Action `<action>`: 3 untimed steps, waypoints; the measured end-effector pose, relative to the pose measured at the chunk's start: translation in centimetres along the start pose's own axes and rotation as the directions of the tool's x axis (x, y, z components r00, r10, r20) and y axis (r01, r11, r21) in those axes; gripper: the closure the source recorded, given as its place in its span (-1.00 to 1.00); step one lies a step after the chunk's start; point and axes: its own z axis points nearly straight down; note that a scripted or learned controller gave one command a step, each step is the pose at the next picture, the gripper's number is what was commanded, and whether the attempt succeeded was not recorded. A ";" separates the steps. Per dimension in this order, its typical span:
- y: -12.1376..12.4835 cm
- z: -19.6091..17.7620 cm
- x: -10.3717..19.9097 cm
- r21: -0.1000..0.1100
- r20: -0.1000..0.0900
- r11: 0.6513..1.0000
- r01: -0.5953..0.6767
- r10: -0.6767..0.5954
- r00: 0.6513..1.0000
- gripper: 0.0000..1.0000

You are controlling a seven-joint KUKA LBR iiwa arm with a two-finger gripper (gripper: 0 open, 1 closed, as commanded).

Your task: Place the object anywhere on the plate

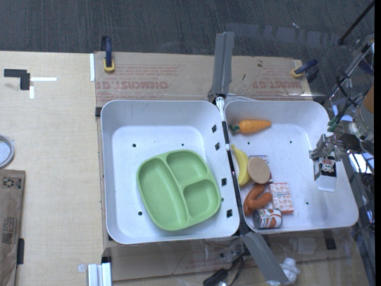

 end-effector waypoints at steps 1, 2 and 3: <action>-1.8 -2.7 6.1 0.000 -0.001 0.983 0.186 -0.186 0.983 1.00; -4.5 0.0 11.5 0.002 -0.001 0.995 0.101 -0.101 0.995 1.00; -5.5 -4.7 19.3 0.000 0.000 0.988 0.153 -0.153 0.988 1.00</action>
